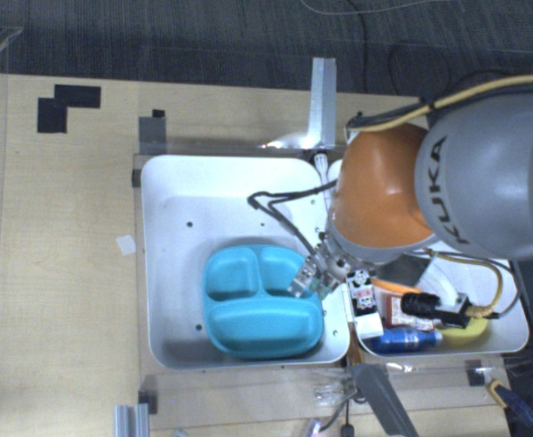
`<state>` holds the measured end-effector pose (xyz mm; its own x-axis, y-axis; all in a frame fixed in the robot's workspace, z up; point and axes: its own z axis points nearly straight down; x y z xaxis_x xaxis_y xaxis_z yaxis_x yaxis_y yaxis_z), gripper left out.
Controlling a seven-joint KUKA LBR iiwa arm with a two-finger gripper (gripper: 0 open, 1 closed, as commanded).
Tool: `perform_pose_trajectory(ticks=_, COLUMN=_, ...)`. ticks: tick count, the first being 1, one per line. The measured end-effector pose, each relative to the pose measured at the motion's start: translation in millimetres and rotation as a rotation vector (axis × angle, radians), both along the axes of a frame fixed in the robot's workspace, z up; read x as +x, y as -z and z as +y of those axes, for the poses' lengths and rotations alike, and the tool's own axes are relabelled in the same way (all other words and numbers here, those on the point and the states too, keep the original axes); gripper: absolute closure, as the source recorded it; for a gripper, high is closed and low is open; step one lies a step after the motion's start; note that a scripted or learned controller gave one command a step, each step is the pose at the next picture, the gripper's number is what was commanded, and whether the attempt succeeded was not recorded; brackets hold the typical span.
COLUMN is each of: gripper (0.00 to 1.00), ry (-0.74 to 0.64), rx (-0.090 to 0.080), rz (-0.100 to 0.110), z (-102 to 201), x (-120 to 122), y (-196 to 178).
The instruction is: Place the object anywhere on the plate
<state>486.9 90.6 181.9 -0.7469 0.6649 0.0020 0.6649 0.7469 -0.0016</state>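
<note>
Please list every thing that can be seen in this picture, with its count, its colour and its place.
plate: one, light blue, three compartments, in the left bin toward its front right
left bin: one, white, on the bench at the centre
right bin: one, white, beside the left bin, largely covered by the arm
bottle: one, blue, lying at the front of the right bin
banana: one, yellow, in the right bin, right of the bottle
other small items in the right bin: too cluttered to name
bench: one, light wood, under both bins
arm: one, grey with an orange band, reaching in from the right
gripper: one, metallic, over the plate's right edge
</note>
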Motion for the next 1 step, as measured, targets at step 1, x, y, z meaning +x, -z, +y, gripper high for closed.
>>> perform_pose_trajectory(ticks=1, gripper=1.0, ry=0.031, rx=0.0, rz=-0.004, z=18.4, x=1.2, y=-96.4)
